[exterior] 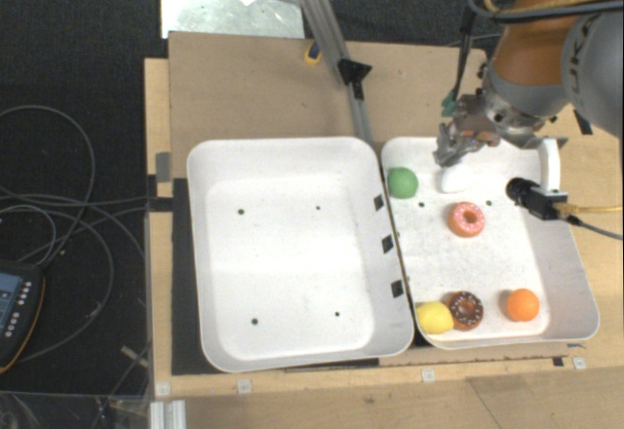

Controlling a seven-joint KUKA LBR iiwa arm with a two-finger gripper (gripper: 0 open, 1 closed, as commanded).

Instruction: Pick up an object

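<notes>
The tool (456, 152) is hovering at the right bin's (575, 266) upper edge, right of centre frame; whether it is spread, I cannot tell. The ball (402, 182) (green) is sitting just left. Dropping straight down risks missing it or nudging it away.

Bench (253, 86): matt brown board, cardboard-like. 2 bins (283, 252) (565, 271): smooth white plastic, faintly glossy. Pink doughnut (467, 219) and brown doughnut (465, 309): glazed-looking. Orange ball (523, 304), green ball (402, 183), yellow piece (435, 318): smooth. Arm's band (546, 8): glossy orange.
</notes>
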